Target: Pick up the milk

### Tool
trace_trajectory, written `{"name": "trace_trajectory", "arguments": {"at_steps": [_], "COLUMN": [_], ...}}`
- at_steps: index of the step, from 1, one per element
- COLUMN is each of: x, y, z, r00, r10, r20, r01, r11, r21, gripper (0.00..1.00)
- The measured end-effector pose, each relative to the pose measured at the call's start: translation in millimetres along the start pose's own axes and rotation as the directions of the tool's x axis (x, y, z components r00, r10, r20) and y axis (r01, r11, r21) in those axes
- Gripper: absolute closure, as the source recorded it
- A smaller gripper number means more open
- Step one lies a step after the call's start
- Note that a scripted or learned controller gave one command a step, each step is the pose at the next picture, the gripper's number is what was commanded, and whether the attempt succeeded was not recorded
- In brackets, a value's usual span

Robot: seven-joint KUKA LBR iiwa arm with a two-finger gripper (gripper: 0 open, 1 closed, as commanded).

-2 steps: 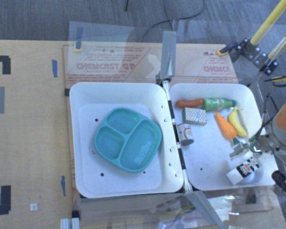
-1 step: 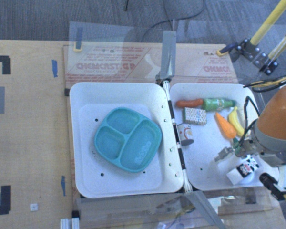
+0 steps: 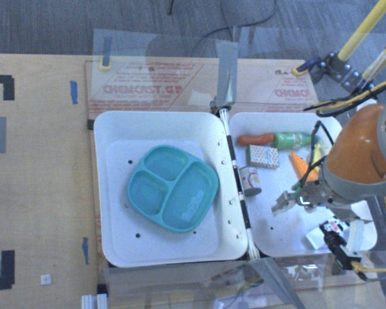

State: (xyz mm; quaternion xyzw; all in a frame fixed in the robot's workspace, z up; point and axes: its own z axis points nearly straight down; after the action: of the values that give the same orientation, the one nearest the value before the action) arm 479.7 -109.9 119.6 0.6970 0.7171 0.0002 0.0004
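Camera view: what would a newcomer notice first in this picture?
First, the teal divided plate lying in the middle of the left bin. Next, the arm's orange band over the right bin, with its claw above the bin floor, near a small box and a carrot.

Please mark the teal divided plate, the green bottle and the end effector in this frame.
teal divided plate (image 3: 174, 188): camera view, on its centre ridge.
green bottle (image 3: 291, 140): camera view, mid-body.
end effector (image 3: 284, 203): camera view, at the fingertips.
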Motion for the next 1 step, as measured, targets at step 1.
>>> {"name": "trace_trajectory", "arguments": {"at_steps": [1], "x": [-11.3], "y": [62.9], "z": [-119.5], "r00": [0.988], "r10": [0.155], "r20": [0.001], "r01": [-0.155], "r11": [0.988], "r21": [0.000], "gripper": [0.00]}}
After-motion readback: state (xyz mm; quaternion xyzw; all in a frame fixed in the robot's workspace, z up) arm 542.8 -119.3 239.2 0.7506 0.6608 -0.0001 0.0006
